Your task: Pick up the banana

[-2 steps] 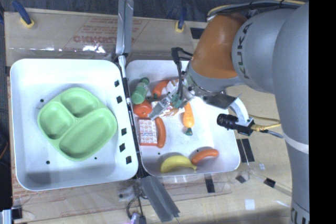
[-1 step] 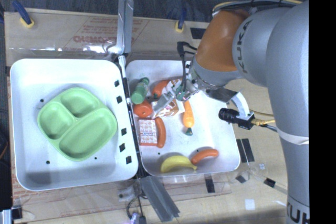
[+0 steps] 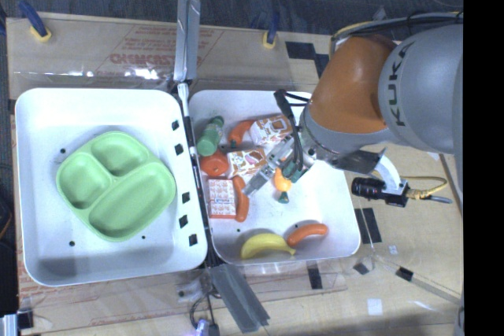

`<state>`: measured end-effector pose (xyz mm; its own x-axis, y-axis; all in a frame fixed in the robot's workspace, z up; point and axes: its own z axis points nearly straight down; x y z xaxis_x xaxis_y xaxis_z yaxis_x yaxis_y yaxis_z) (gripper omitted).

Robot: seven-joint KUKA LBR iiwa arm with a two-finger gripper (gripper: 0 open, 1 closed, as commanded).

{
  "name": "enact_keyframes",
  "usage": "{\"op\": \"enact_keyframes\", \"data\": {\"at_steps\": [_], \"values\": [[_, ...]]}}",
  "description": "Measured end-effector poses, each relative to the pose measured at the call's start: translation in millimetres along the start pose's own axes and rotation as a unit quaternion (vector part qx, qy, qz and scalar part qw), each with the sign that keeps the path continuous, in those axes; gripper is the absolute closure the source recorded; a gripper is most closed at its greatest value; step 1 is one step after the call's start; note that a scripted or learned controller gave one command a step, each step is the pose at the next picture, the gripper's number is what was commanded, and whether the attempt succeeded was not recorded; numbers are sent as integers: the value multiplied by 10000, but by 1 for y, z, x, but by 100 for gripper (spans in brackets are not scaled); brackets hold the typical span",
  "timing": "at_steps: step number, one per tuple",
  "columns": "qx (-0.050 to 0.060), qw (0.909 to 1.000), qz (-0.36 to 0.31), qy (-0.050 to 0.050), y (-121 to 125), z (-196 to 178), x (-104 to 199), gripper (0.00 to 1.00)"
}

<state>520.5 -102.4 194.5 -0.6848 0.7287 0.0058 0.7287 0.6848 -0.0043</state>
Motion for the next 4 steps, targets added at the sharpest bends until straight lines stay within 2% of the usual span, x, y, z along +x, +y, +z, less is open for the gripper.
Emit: {"op": "enact_keyframes", "data": {"at_steps": [1, 2, 3, 4], "values": [[-2, 9858, -1680, 4, -38, 44, 20, 0], [-7, 9750, -2222, -6, -27, 107, 35, 0], [5, 9748, -2231, 11, -27, 100, 34, 100], [-8, 10000, 30, -13, -10, 6, 51, 100]]}}
